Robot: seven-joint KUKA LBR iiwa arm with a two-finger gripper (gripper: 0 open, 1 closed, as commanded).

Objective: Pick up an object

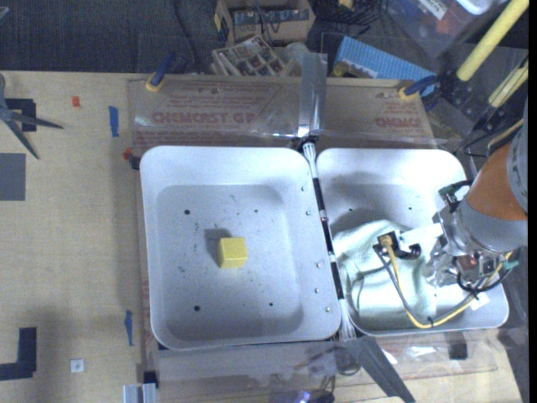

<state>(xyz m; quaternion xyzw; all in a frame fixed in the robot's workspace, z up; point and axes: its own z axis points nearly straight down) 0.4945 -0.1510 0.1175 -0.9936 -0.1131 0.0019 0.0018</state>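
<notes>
A small yellow block (233, 252) lies alone near the middle of the left bin (168, 183), flat on the speckled white floor, well apart from every wall; a faint shadow sits just to its left. The arm (495, 196), grey with its orange band, reaches in from the right and hangs over the right bin (369, 170); the gripper (443, 267) sits low over that bin's right half, wrapped about with yellow and black cables that loop across the bin floor; whether it is released or clenched I cannot tell, for the wrist and cables hide it. The gripper is well apart from the block, with the ridge between the two bins lying between them; both bins rest on the wooden bench (67, 250).
</notes>
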